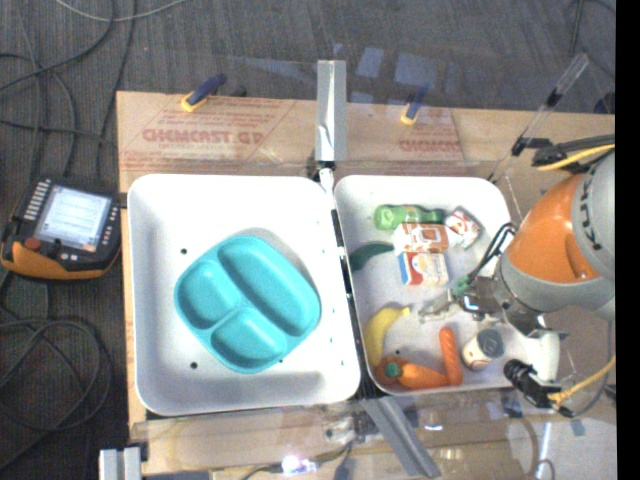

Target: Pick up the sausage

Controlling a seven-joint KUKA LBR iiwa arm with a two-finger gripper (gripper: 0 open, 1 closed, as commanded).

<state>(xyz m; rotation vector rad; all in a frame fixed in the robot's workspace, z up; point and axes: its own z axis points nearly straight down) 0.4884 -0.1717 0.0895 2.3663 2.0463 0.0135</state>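
Sausage (451, 355) lies in the right bin (350, 268) near its front wall, beside a carrot (420, 375) and banana (381, 330). Gripper (466, 298) hangs just above and to its right, whether open or closed unclear. Blue divided plate (248, 301) sits in the left bin (150, 268)

Red "CHEMCAST GP" print readable on the board (205, 136) behind the left bin; similar red print at right (430, 144) too blurred to read.

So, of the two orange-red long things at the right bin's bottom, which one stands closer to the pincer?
The sausage, lying nearly upright in view; the carrot lies flatter, further left.
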